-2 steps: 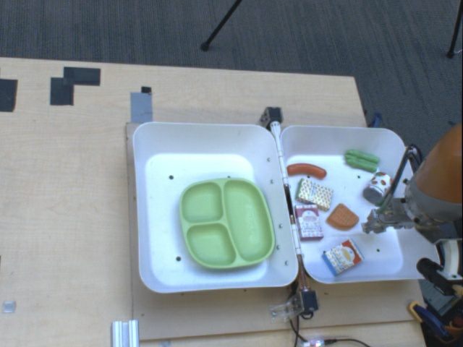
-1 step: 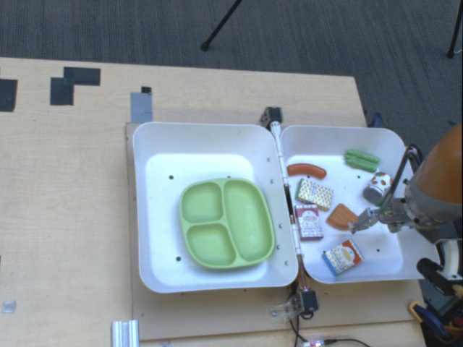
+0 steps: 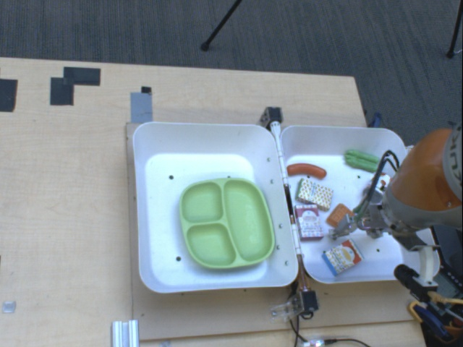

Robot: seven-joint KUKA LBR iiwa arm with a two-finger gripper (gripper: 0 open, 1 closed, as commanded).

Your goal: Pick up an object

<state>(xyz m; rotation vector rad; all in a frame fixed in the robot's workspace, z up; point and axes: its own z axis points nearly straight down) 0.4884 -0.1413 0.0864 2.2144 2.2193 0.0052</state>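
Hovering low over the right bin (image 3: 394, 139), the tool (image 3: 346, 225) sits at the orange block (image 3: 339, 214), near the bin's middle; I can't tell how it is set or whether it has hold of anything, too small and dark there. Orange block is my likely target: it lies just right of the pink-white packet (image 3: 309, 221), below the patterned packet (image 3: 315, 192), above the small carton (image 3: 341, 257). Its long axis looks to run diagonally, upper-right to lower-left, though it's partly hidden. To do this well I'd close across the short side, square to that axis, and keep clear of both packets. Sausage (image 3: 306, 170) and green piece (image 3: 362, 160) lie well apart. Green tray (image 3: 226, 223) fills the left bin (image 3: 152, 194).
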